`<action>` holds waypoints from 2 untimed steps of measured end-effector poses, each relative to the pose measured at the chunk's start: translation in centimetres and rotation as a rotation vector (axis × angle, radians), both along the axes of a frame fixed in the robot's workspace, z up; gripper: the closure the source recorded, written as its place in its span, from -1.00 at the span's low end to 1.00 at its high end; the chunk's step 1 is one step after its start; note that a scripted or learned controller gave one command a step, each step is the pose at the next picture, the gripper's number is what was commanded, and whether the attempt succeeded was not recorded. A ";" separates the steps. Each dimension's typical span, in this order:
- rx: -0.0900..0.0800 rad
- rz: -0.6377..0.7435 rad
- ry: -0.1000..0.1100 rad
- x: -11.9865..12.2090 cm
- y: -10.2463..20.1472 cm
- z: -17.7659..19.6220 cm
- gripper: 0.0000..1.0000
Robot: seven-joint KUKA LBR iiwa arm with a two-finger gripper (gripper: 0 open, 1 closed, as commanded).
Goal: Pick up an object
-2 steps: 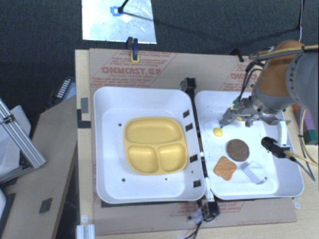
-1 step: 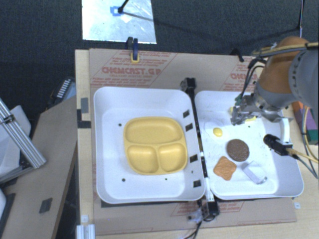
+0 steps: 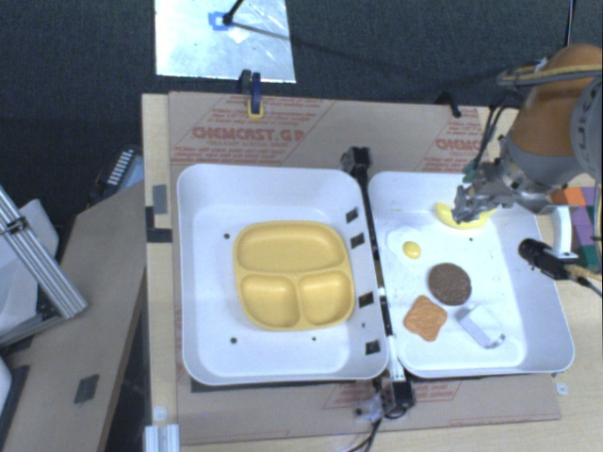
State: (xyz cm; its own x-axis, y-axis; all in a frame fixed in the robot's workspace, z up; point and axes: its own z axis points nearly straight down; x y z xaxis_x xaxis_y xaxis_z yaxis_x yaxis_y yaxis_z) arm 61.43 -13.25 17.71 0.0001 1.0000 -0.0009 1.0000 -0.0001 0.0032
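**Claw low over a yellow piece at the back of the right bin**

The bench carries a brown sheet printed with red lettering, and on it two shallow white bins sit side by side, their inner walls joined by black clips. The left bin holds a yellow three-compartment tray lying flat near its middle — one wide section at the back, two smaller ones at the front.

The right bin holds the small things. The grey arm, with its orange band, reaches in from the right and bends down over the bin's back part. Its claw sits low over a yellow banana-like piece, which lies near the back wall; the claw's tip overlaps that piece, but whether the claw is spread or pressed together cannot be told from this angle, nor whether anything is pinched.

Toward the front of that bin, well apart from the claw, lies a dark brown round cookie. Just beside it, forward and to the left, is an orange waffle-like piece. To the cookie's front right lies a pale grey-white block. Smallest is a white fried egg with a yellow yolk — between the banana-like piece and the cookie.
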 end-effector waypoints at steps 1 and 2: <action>0.000 0.004 -0.001 0.1 0.0 4.1 1.00; 0.001 0.005 0.002 -1.7 5.4 4.7 1.00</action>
State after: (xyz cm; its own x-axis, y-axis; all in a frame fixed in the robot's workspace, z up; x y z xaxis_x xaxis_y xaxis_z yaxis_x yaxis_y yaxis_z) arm 59.69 -7.83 22.39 -0.0051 1.0000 -0.0001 1.0000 0.0051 0.0011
